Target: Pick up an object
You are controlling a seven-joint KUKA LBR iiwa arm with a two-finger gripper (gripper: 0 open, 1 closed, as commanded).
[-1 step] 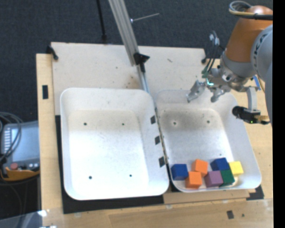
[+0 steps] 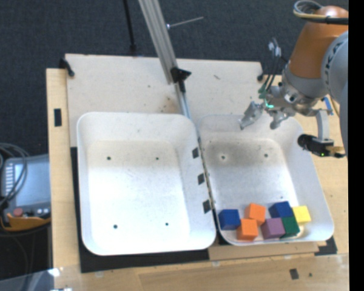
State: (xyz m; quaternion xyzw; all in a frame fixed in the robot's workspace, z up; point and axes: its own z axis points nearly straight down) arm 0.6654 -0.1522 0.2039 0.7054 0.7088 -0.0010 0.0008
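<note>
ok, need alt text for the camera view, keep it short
A grey-and-orange robot arm holds its gripper, fingers spread with nothing between them, above the far edge of the right white bin. Small coloured blocks in blue, orange, purple, green and yellow cluster in that bin's near corner. The left bin sits alongside it.
</note>
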